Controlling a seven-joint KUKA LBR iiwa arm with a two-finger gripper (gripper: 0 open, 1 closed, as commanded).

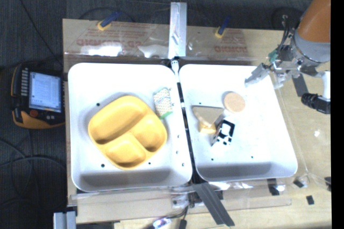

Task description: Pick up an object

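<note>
My gripper (pixel 263 73) hangs at the upper right of the frame, over the top right corner of the right bin (pixel 269 158), with nothing between its fingers; I cannot tell how they stand. Below and left of it lies a round tan disc (pixel 234 101), then a tan wedge (pixel 206 116) touching a black-and-white block (pixel 224 133). The left bin (pixel 86 169) holds a yellow divided tray (pixel 127 130), with a small green-edged packet (pixel 163 101) at its upper right.
</note>
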